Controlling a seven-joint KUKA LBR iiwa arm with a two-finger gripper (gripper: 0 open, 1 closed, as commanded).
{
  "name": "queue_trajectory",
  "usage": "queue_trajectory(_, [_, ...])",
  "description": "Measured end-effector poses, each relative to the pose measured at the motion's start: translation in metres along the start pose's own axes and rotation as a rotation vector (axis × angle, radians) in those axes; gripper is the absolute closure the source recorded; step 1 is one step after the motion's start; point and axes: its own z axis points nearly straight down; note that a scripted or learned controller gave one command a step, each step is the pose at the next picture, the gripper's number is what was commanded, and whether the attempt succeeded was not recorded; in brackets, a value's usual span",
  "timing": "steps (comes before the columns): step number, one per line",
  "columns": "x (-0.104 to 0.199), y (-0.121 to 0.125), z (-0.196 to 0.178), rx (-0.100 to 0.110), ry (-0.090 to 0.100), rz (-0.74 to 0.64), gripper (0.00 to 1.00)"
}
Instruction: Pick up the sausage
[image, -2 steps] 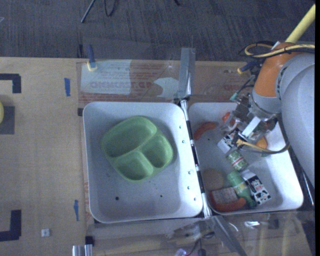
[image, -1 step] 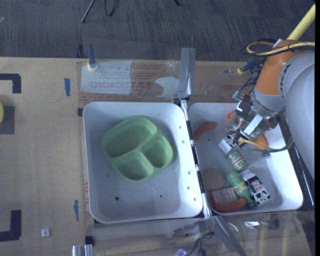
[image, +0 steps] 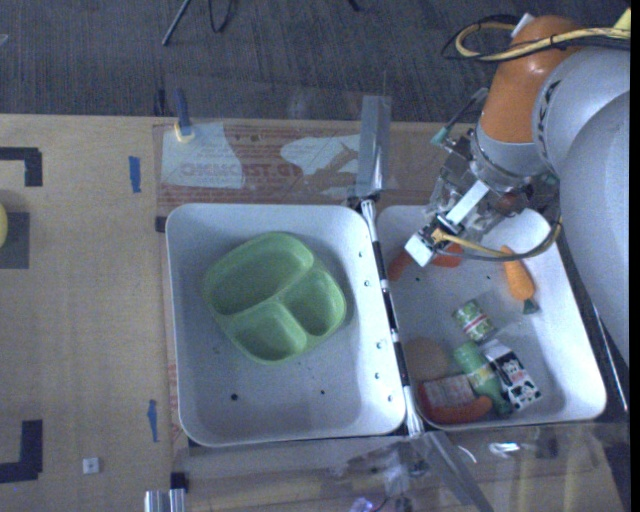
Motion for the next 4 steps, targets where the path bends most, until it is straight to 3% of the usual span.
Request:
queue_trajectory(1, [0.049,-0.100,-0.084,0.001,0.000,0.012,1.00])
queue_trajectory(2, [0.007,-0.146,-0.043,0.004,-0.002,0.009,1.00])
queue_trajectory(3, [0.007,-0.146,-0.043,0.003,-0.001,0.009,0.00])
queue_trajectory(4, [0.051,-0.107,0.001,0.000,0.000,-0.118,0.00])
